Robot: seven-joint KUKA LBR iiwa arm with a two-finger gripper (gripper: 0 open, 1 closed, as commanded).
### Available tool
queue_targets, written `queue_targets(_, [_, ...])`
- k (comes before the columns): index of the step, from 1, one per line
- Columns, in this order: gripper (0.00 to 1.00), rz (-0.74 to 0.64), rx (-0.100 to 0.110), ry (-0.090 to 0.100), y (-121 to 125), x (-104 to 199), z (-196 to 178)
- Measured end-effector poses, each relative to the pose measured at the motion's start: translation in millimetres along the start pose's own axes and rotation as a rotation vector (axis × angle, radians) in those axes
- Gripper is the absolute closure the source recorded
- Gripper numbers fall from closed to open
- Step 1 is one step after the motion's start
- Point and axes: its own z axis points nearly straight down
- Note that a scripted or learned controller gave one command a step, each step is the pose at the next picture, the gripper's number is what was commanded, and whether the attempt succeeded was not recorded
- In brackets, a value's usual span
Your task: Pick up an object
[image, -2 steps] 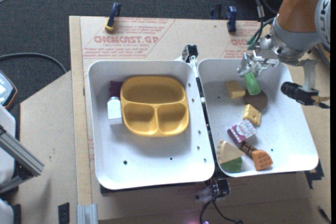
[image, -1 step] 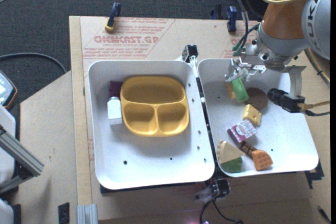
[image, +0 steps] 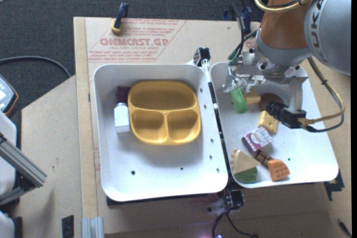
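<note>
My gripper [image: 239, 84] hangs over the back left corner of the right bin [image: 315, 161], under the orange wrist. A small green cylinder [image: 239, 102] lies directly below it, its top end reaching up to the gripper; the view does not show whether it is gripped. Close by in the same bin lie a tan piece [image: 252, 99], a dark brown round thing [image: 271, 102], a yellow block [image: 268, 121], a purple and white packet [image: 257, 140], a beige and green wedge [image: 244, 166] and an orange piece [image: 278, 169].
The left bin [image: 111, 175] holds a yellow divided plate [image: 163, 111], a small white bottle [image: 121, 117] and a dark purple item [image: 122, 92] behind it. A black cable [image: 312, 122] loops off the arm over the right bin. A ridge [image: 215, 114] separates the bins.
</note>
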Motion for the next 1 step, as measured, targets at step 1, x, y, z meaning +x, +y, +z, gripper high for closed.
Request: queue_targets(1, [1.00,0.001,0.001,-0.001,-9.4,44.1,3.8])
